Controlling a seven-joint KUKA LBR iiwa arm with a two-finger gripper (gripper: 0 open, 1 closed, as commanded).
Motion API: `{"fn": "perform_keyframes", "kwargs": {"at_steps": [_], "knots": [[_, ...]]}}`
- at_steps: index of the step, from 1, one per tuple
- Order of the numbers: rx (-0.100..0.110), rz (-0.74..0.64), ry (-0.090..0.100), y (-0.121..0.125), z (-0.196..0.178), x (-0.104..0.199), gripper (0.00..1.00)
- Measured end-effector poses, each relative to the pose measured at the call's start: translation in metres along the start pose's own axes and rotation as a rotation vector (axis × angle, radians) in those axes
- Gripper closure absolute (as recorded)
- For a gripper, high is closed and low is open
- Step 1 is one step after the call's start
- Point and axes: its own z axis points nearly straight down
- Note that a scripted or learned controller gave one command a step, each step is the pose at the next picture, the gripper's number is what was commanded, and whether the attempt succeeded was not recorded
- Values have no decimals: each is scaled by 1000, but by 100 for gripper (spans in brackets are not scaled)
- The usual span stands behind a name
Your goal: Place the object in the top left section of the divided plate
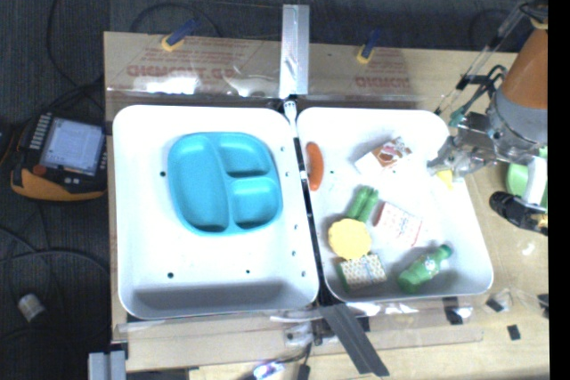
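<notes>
A blue divided plate lies in the left bin, its big section on the left and two smaller ones on the right. My gripper hangs over the right bin's far right rim, well away from the plate. A small yellow bit shows just under it; whether it is held I cannot tell. Loose in the right bin lie an orange sausage-like piece, a white and red packet, a green piece, a yellow round piece and a green bottle.
A white pouch and a waffle-like square also lie in the right bin. A raised divider separates the two bins. A clear sheet with clips stands behind them, and a handheld screen rests left of the bench.
</notes>
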Motion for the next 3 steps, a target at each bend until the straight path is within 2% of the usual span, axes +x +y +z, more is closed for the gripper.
{"fn": "perform_keyframes", "kwargs": {"at_steps": [1, 2, 3], "knots": [[-1, -219, 3, 24, 5, 56, 100], [1, -218, 5, -14, 39, 142, 100], [-1, -422, 4, -13, 38, 205, 100]]}}
